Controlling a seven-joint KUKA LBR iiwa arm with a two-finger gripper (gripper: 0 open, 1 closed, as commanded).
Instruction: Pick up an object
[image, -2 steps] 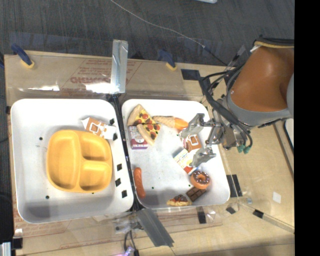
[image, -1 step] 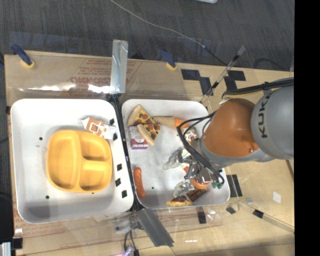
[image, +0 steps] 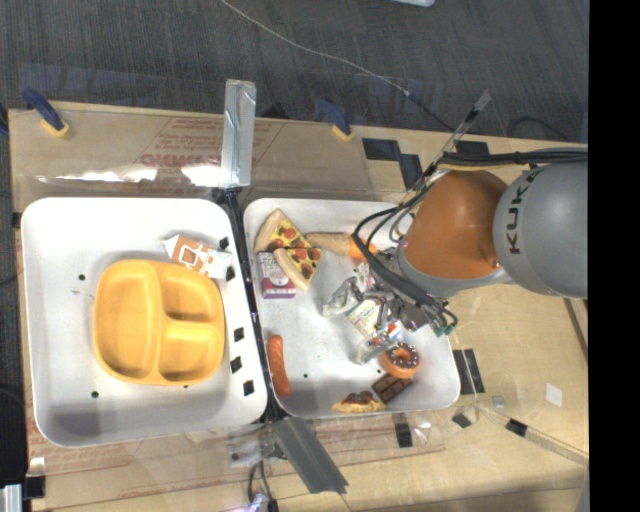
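You had the gripper down in the right bin, over the crumpled wrapper near the donut. Can't tell its grip state.

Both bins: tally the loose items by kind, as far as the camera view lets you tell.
Yellow divided tray, left bin: 1
Small orange-and-white packet, left bin: 1
Pizza slice, right bin: 1
Purple-labelled packet: 1
Sausage: 1
Doughnut: 1
Chocolate piece: 1
Total: 7 clearly told apart; more items lie part-hidden under the arm.
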